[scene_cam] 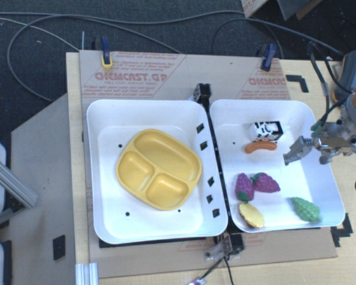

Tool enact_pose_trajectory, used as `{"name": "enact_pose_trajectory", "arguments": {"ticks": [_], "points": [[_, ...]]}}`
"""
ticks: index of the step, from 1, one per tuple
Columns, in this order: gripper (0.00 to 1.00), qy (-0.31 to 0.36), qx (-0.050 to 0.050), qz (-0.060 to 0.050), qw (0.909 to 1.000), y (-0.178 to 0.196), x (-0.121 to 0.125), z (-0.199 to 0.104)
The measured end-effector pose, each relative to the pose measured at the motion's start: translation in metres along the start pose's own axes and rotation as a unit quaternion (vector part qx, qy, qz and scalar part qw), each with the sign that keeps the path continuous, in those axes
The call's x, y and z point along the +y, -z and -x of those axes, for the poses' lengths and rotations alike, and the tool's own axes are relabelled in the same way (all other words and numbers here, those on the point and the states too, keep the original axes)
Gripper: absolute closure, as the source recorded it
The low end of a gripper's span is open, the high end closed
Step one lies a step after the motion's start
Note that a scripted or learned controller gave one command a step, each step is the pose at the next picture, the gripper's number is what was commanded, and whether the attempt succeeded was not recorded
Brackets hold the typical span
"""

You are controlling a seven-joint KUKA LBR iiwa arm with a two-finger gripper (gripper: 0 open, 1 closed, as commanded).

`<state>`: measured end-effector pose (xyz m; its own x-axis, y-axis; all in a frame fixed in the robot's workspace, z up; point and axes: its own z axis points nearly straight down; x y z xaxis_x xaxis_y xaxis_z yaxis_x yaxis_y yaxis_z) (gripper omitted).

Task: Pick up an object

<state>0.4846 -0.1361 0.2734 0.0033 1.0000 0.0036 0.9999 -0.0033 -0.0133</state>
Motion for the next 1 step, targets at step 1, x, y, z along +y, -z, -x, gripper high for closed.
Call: {"name": "enact_pose_trajectory", "arguments": {"ticks": [1], "points": [[0.0,0.002,-0.001,0.006,1.0,0.0057,0.002,-0.0004]]}}
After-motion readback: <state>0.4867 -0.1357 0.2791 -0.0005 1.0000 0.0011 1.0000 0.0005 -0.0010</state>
